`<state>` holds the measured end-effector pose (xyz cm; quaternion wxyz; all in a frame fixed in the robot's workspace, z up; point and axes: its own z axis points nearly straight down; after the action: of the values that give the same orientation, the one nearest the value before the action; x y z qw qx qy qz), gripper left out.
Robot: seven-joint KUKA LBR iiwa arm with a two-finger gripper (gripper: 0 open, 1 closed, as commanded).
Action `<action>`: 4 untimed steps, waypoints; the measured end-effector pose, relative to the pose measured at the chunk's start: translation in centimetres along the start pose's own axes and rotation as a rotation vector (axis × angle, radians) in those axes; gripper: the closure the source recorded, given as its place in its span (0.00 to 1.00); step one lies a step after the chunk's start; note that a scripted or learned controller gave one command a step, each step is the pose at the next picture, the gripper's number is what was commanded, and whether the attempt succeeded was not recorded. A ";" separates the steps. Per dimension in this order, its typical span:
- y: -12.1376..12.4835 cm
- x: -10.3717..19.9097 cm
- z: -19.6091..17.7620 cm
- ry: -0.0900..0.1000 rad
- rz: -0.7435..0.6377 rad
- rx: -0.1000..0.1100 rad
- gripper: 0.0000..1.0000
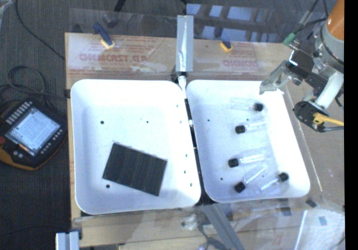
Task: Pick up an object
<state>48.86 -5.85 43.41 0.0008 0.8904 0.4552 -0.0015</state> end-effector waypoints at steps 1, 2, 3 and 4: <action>0.2 -1.0 6.1 -0.001 0.206 0.002 0.00; 0.2 -1.0 6.1 -0.001 0.206 0.001 0.00; -1.0 0.7 5.2 0.001 -0.338 0.000 0.00; -1.5 1.1 25.2 0.002 -0.410 0.005 0.00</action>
<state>48.28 -4.15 18.26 -0.0020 0.7791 0.6269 -0.0019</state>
